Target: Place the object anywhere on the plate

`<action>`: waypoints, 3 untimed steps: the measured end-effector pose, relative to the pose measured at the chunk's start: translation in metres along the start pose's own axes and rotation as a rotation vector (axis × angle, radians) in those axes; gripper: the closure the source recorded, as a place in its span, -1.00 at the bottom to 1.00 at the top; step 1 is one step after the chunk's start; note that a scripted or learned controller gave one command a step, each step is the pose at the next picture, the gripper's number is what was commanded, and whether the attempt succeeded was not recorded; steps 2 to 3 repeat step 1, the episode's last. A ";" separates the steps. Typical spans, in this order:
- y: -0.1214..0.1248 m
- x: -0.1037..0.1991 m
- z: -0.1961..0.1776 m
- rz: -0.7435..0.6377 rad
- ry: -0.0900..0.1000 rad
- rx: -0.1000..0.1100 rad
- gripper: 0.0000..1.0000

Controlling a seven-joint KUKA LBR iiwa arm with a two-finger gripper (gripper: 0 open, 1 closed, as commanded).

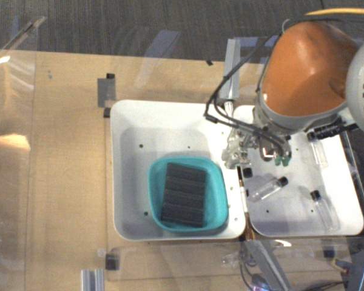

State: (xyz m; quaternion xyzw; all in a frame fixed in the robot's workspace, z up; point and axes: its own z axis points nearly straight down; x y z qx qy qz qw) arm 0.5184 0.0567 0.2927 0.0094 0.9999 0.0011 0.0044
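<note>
Gripper (pixel 259 152) state: cannot tell. Dark ribbed rectangular block (pixel 184 194) sits on teal square plastic plate (pixel 216 180). Risk: clear plastic vials (pixel 268 188) at 5 o'clock roll away.

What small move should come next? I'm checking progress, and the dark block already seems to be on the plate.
Probably lift the gripper straight up and away: the ridged dark block lies flat on the teal plate in the left bin.
</note>
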 end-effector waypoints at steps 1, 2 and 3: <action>0.056 -0.039 0.086 -0.066 0.001 -0.001 1.00; 0.056 -0.039 0.086 -0.066 0.001 -0.001 1.00; 0.056 -0.039 0.086 -0.066 0.001 -0.001 1.00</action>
